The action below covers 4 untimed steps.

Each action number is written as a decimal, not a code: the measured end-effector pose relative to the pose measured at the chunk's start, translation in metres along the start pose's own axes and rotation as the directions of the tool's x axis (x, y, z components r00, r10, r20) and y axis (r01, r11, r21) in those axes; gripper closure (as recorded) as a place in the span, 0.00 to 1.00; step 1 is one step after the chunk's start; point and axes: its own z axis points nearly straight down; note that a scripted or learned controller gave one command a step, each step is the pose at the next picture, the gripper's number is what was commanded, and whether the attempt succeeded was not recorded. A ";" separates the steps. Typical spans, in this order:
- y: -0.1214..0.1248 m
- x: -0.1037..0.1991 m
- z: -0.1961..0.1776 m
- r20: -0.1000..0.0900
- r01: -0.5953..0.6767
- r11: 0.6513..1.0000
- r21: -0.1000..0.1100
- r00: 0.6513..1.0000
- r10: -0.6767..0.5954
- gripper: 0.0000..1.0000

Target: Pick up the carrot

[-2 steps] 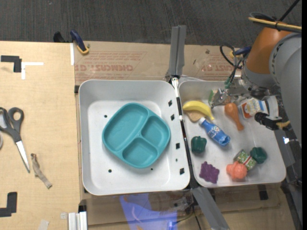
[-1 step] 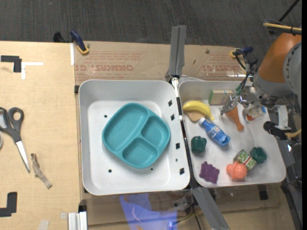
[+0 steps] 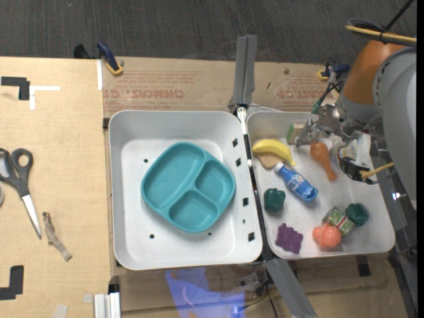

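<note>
The tapered orange carrot [image 3: 324, 159] is lying near the right bin's [image 3: 377, 244] far edge, beside a curved banana [image 3: 273, 150]. The metal gripper [image 3: 310, 135] is hovering just beside the carrot's blunt end; whether it is open, I cannot tell.

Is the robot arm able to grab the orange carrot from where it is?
Probably yes. The carrot lies in the right bin with nothing on top of it, and the gripper is just beside its upper end. The banana and blue bottle lie apart from it.
</note>
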 end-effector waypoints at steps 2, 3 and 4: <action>0.004 -0.005 -0.006 0.008 -0.242 0.970 0.019 0.970 0.242 1.00; -0.005 0.042 -0.044 0.000 -0.434 0.901 0.001 0.901 0.434 1.00; -0.046 0.116 -0.098 0.001 -0.522 0.853 0.002 0.853 0.522 1.00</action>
